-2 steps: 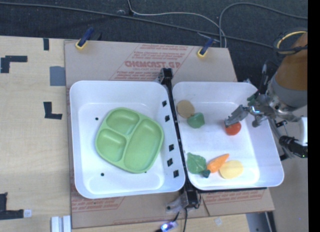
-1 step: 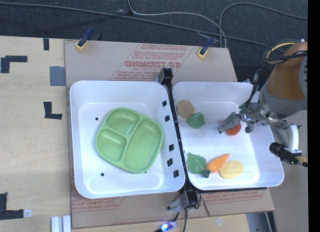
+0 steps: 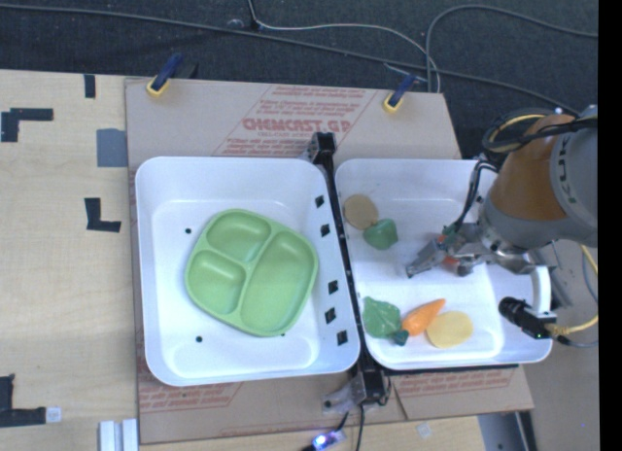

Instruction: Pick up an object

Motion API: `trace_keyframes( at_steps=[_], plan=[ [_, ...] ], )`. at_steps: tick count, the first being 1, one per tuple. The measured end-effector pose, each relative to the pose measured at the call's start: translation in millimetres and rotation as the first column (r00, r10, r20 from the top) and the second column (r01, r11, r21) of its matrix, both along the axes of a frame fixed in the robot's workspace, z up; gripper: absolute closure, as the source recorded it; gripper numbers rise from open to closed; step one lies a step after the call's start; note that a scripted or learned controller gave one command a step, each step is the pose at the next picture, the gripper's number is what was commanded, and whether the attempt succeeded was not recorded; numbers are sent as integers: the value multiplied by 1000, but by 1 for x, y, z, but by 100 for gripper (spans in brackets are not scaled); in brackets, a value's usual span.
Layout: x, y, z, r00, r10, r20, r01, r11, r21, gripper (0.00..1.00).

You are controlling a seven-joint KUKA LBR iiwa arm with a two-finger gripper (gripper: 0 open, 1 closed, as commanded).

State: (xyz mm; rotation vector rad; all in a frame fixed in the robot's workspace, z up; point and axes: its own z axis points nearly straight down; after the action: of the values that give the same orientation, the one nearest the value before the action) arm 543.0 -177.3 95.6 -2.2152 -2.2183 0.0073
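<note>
I see the carrot (image 3: 424,316) lying in the right bin (image 3: 413,175) near its front wall, long axis slanting, tip toward the green leafy piece (image 3: 381,318) and blunt end up-right beside the yellow disc (image 3: 449,329). The bins sit on cardboard on the wooden counter (image 3: 58,264), dark floor behind. My claw (image 3: 420,266) hangs just above the carrot, apart from it; how far it's spread I cannot tell.

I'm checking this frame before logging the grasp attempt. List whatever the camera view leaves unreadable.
- Gripper, camera view: too small and blurred to tell how its fingers are set or whether anything sits between them.
- Arm: cut off by the right edge, so its base is unseen.
- Right bin: its right wall is hidden under the arm.
- Green toy beside the carrot: too blurred to identify.
</note>
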Motion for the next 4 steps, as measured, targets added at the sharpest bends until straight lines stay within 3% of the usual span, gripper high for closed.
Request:
trace_keyframes(
  at_steps=[1, 4],
  plan=[
    [1, 0, 14, 1000, 1, 4, -1, 1000, -1, 100],
    [15, -6, 185, 1000, 0, 13, 0, 1000, -4, 100]
  ],
)
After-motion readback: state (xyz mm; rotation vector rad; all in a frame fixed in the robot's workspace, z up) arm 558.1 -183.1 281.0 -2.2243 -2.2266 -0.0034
